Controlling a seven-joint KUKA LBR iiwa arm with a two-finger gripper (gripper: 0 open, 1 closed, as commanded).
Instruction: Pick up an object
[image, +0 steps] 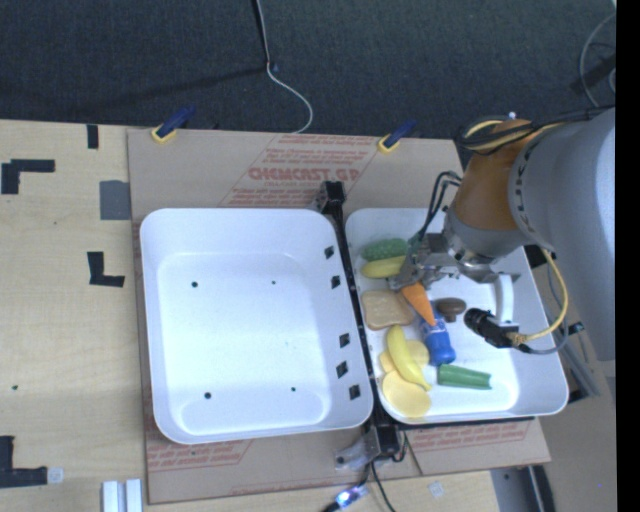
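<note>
**Orange carrot lies right below the jaws in a crowded bin**

Grey and orange-banded, the arm reaches in from the view's right over the right-hand white bin on the counter. Its jaws are low over the bin's upper half. From this angle it cannot be told whether the jaws are open or shut, or whether they have hold of anything. The carrot lies slanted on the bin floor, its thick end up against the jaws and its tip pointing down toward a blue object. Just left of the jaws, near the bin's inner wall, lie a green toy vegetable and, touching it from below, a yellow piece. A tan bread slice sits just beside the carrot's left side, and a small brown item lies near its right. Lower down are a banana, a pale yellow disc and a green stick. The left-hand white bin stands alongside, both bins on a cardboard sheet.
</note>
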